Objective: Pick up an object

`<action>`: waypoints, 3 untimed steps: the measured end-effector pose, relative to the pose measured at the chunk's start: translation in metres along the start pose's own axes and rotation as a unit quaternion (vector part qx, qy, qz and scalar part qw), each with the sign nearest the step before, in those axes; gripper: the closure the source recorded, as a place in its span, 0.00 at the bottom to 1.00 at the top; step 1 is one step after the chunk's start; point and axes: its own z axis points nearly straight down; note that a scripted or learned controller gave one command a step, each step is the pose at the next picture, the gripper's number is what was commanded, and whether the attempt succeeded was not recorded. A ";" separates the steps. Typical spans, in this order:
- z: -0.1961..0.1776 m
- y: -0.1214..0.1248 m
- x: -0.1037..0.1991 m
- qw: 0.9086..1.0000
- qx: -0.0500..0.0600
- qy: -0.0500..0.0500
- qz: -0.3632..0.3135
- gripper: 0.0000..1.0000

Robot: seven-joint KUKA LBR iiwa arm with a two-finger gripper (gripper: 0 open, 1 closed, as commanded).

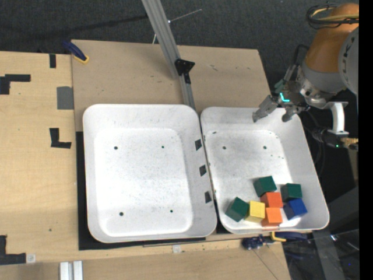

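Several small blocks sit bunched in the near right corner of the right bin (233, 156): a dark green block (265, 185), an orange one (273, 199), another orange one (273, 215), a yellow one (257, 209), a green one (237, 208), a blue one (296, 207) and a green one (291, 191). My gripper (271, 113) hangs over the bin's far right rim, well away from the blocks. Its two fingers are spread apart with nothing between them.
The left bin (140, 174) lies beside the right one. A slanted metal pole (165, 34) crosses behind the bins. A blue-and-yellow clamp (77, 51) sits at the bench's far left, another (259, 242) at the front edge.
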 end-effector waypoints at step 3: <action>0.094 0.012 0.012 1.000 0.000 -0.001 -0.001 0.00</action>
